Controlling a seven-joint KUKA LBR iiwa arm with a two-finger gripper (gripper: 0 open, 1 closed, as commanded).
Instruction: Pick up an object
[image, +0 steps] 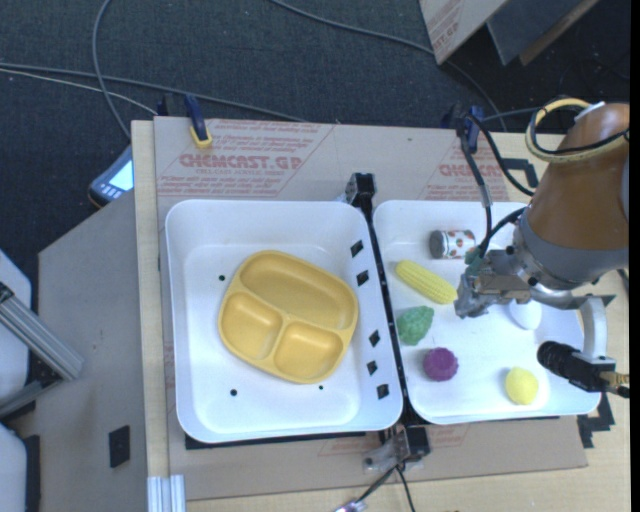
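Table (260, 150) first, since it's the biggest thing: brown board across the middle of the frame, carrying two white bins. Left bin (190, 330) holds a yellow divided plate (288, 315), sitting at its centre. Right bin (470, 408) has all the small stuff. Arm (580, 190) reaches in from the right edge, and its tool (480, 292) hangs over the middle of that bin; honestly can't tell how far it's open or whether anything is in it.

Closest pick looks like the toy corn cob (425, 281), just left of the tool. My guess is light, hard plastic, a bit slick and prone to roll, so pinch it across the narrow middle. Below it: green leafy piece (414, 322), purple ball (440, 363), and a yellow lemon (521, 384) at lower right. Small can (452, 243) lies toward the top, and a white thing (524, 315) peeks out beside the tool.
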